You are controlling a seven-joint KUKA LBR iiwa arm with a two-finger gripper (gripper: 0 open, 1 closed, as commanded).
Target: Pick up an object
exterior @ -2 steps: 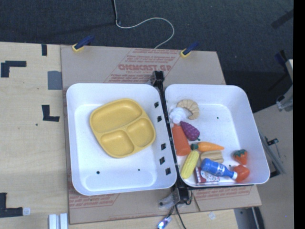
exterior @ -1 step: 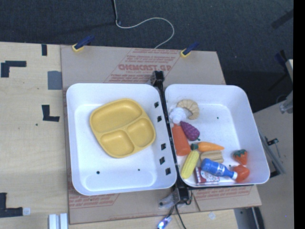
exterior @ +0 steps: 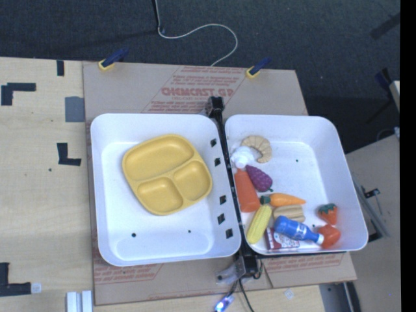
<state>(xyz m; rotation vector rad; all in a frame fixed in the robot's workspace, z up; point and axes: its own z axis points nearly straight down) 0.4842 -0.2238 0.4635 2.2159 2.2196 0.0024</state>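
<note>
A yellow tray [exterior: 168,173] is seen in the left bin [exterior: 110,239]; toy foods are heaped lower right, around a blue bottle [exterior: 296,229]. The claw's state cannot be told.

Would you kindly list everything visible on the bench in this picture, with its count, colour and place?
left bin: 1, white, left half of the bench
right bin: 1, white, right half of the bench
divided plate: 1, yellow, inside the left bin
croissant: 1, tan, top left of the right bin
grapes: 1 bunch, purple, below the croissant
carrot: 1, orange, middle of the right bin
corn cob: 1, yellow, bottom left of the right bin
bottle: 1, blue with a white cap, bottom of the right bin
cardboard sheet: 1, brown, under both bins
clamps: 2, blue and yellow, cardboard's top corners
cable: 1, white, above the cardboard
</note>
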